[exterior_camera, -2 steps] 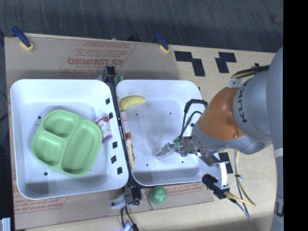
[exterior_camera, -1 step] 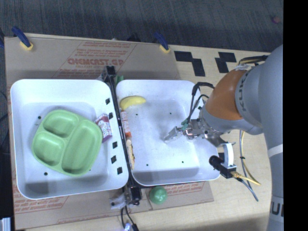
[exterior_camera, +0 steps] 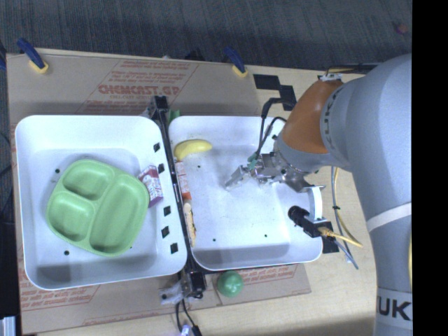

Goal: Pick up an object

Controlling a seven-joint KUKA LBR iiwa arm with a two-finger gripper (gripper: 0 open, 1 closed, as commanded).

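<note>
Yellow banana-shaped object (exterior_camera: pixel 192 148) lies at the right white bin's (exterior_camera: pixel 238 254) upper left, unobstructed, well apart from the gripper (exterior_camera: pixel 234 180); finger spacing cannot be told. Green sectioned plate (exterior_camera: pixel 98 206) occupies the left bin (exterior_camera: pixel 42 138).

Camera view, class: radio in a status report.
Gripper low over right bin, nothing seen between fingers. Banana lies apart at bin's far left corner. Path between looks unobstructed.

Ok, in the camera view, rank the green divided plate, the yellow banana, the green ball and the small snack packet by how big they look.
1. green divided plate, by far the largest.
2. yellow banana.
3. snack packet and green ball: they look about alike; the packet lies partly under the plate's edge, so I won't rank them.
</note>
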